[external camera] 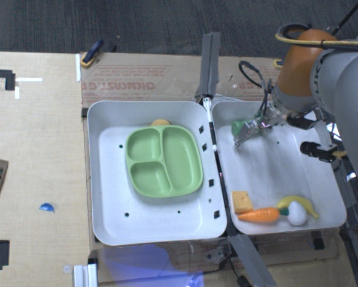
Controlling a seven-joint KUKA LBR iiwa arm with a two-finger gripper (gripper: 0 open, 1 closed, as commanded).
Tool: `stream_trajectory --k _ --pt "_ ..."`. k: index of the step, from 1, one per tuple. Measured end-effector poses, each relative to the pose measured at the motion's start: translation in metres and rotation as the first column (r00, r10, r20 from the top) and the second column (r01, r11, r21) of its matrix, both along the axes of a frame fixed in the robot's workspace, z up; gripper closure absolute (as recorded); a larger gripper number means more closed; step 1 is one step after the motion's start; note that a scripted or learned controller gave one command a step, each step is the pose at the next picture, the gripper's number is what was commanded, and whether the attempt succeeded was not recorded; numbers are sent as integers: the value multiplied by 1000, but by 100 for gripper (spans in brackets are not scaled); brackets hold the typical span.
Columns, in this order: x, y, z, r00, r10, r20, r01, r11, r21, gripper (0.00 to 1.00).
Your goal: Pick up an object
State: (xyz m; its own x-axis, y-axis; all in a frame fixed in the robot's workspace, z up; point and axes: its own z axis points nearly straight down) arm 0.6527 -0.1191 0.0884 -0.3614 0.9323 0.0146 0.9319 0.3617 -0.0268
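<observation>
Camera view: white bins point(101, 178) on wooden bench point(35, 154).

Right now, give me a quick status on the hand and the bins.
Hand low in the right bin's far left corner, by a green object. Carrot, banana, white ball, yellow block along the near wall. Green plate in the left bin.
</observation>
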Motion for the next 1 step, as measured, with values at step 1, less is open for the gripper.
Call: stream_trajectory --k 1 --pt "0 0 0 1000 -1 1 1 1000 -1 0"
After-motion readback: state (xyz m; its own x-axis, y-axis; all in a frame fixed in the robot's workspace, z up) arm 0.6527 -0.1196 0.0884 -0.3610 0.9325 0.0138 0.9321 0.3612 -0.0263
